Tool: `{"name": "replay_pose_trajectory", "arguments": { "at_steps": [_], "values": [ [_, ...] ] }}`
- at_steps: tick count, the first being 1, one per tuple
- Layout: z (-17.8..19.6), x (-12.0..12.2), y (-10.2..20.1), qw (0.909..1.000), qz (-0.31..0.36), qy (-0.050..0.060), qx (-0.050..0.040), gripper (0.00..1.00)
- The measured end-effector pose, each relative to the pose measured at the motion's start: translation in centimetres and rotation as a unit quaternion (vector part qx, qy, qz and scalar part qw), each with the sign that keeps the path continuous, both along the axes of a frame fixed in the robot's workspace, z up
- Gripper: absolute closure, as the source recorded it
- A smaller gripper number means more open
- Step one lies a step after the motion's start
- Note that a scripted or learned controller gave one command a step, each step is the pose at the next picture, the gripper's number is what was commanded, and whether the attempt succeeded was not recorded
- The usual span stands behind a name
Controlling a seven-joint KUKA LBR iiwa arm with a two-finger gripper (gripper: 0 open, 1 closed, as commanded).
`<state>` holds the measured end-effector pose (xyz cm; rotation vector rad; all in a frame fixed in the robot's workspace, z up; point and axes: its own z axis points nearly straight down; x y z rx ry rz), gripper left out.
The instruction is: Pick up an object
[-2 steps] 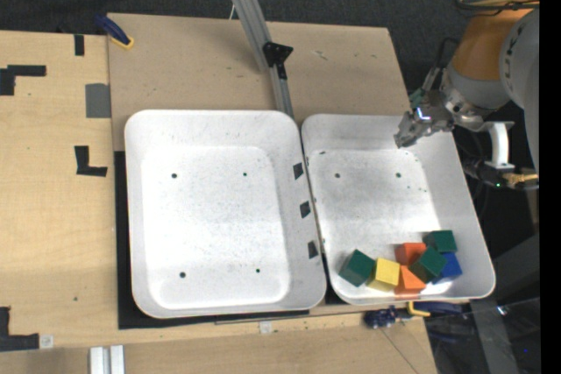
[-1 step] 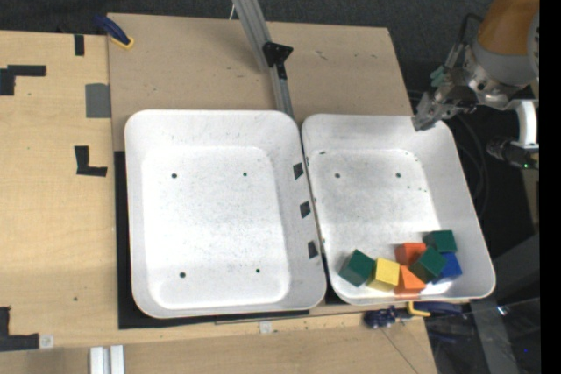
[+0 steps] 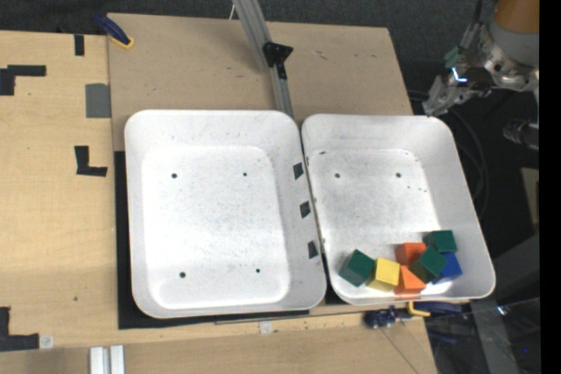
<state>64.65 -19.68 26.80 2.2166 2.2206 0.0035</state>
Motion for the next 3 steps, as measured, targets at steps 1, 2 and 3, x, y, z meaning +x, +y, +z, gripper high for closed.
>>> {"name": "replay_pose_trajectory", "arguments": {
  "at_steps": [1,2,3],
  "values": [
    [-1.3,0.4,4.6,1.0000,0.001,0.003,0.0008,1.00],
    [-0.8,1.2,10.1,1.0000,0.002,0.002,0.0011,1.00],
    [-2.3,1.1,15.0,1.0000,0.002,0.004,0.0010,1.00]
  ]
}}
